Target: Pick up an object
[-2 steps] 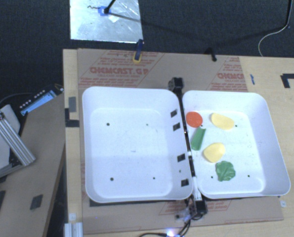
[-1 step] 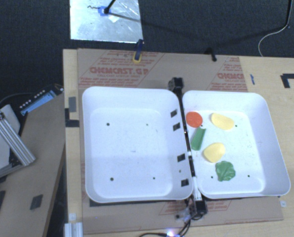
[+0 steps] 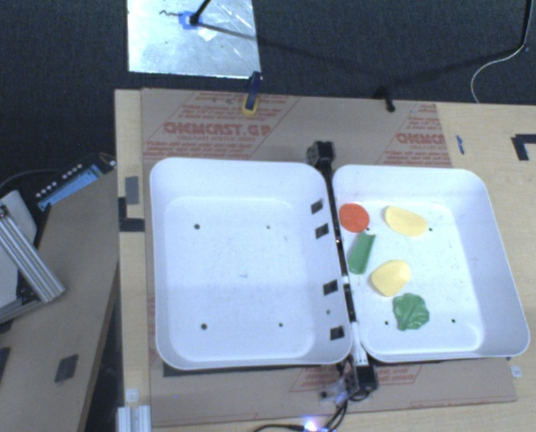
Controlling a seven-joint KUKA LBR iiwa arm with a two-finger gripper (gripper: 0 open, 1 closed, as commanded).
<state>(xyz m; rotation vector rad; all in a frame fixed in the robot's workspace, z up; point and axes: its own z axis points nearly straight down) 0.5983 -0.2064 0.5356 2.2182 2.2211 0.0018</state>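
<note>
Five items in right bin (image 3: 497, 241) | board (image 3: 215, 126) reads "CHEMCAST GP" | hand: cannot tell

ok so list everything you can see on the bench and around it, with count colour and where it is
bins: 2, white, side by side on the bench
round piece: 1, orange-red, right bin, near its upper left
pale oval pieces: 2, yellow, right bin, one beside the round piece, one lower at centre
stick piece: 1, green, right bin, near the divider
leafy piece: 1, green, right bin, below the lower yellow one
cardboard sheet: 1, brown with red print, under the bins
shiny sheet: 1, silver, on the floor above the bench
cable: 1, white, upper right
</note>
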